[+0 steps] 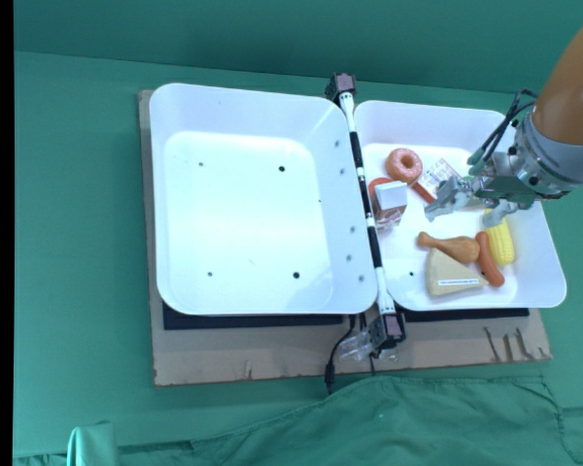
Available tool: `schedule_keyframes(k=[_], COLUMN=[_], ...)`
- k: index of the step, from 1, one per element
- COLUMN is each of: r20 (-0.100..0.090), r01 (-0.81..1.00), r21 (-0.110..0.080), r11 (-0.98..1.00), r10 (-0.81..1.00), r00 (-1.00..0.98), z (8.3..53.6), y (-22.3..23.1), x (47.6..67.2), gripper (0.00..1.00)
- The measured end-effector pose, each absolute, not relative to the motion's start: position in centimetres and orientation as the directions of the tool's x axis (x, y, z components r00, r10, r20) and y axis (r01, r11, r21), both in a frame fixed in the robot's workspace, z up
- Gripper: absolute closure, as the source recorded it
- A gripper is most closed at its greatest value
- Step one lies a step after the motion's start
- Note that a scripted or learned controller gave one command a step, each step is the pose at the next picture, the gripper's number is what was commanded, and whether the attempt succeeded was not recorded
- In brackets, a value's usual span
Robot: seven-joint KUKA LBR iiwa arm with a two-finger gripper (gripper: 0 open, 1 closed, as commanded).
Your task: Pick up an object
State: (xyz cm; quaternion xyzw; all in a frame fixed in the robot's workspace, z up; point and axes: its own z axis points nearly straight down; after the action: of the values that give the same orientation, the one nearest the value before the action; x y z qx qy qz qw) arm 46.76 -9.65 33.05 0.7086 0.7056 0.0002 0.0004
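Grey two-finger pincer [454, 195] hanging low over the right shallow white plastic bin [539, 289], on a grey arm with an orange band [575, 76] reaching in from the right. Cannot tell whether apart or together; nothing seen clamped.

Just left of the pincer and slightly above: a small clear crinkled packet with red print [434, 175]. Further left and up from there: an orange-pink ring doughnut toy [404, 163]. Left of the pincer, near the bin's inner wall: a white cube-shaped block [391, 197] resting against a red curved piece [377, 186].

Directly below the pincer: a tan plastic chicken drumstick [451, 247], lying flat. Below and to the right: a yellow corn cob toy [500, 244], with an orange-red sausage-shaped toy [489, 258] just beside it. Lowest of the group: a beige wedge-shaped block with a pale label [454, 279], touching the drumstick's lower edge.

Far left of the pincer, across the black-and-white divider rail [362, 197]: the left shallow white plastic bin [243, 197]. Both bins on a brown cardboard sheet [253, 367] atop the green-covered bench [78, 260].
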Motion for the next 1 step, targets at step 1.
schedule_keyframes(k=[1], r20=[0.0], r01=[1.0], r21=[0.001], r11=[-0.004], r10=[1.0], r00=[0.004], z=[33.05], y=[-9.65], x=[46.77], gripper=[0.0])
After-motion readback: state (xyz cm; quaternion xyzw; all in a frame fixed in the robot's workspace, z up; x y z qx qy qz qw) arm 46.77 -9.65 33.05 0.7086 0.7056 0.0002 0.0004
